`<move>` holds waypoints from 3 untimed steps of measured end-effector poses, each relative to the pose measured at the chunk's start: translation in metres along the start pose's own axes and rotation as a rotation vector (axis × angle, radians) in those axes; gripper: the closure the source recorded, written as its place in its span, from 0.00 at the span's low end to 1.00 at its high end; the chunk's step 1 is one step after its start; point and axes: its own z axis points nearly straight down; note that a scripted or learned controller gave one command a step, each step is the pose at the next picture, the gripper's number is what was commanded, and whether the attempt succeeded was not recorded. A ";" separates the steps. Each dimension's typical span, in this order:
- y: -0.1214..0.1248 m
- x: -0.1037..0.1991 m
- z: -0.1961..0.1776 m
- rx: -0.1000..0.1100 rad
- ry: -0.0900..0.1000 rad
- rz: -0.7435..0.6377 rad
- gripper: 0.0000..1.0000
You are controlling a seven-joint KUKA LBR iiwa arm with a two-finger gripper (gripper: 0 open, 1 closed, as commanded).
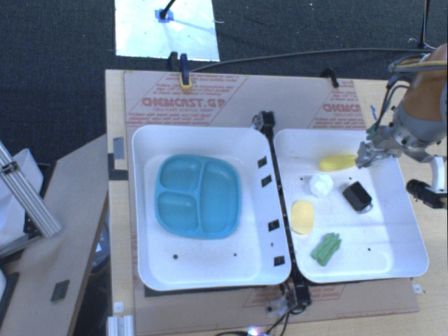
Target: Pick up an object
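My gripper (365, 157) hangs over the back of the right bin (392, 257), just right of a yellow banana-shaped piece (337, 162) and close to its end. Nothing shows between its fingers. A small white object (320, 184) lies in front of the yellow piece. A black block (358, 196) sits below the gripper, toward the bin's middle. A pale yellow rounded object (302, 216) and a green toy (326, 248) lie nearer the front left of that bin.
The left bin (150, 257) holds a blue divided plate (198, 195). A black-clipped divider (274, 194) runs between the two bins. The arm's grey and orange wrist (423, 103) stands over the right bin's far right corner.
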 end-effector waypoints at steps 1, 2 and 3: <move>0.003 0.003 -0.044 0.000 0.000 -0.001 1.00; 0.001 0.011 -0.097 -0.002 0.000 -0.002 1.00; 0.005 0.054 -0.093 0.004 0.002 -0.004 1.00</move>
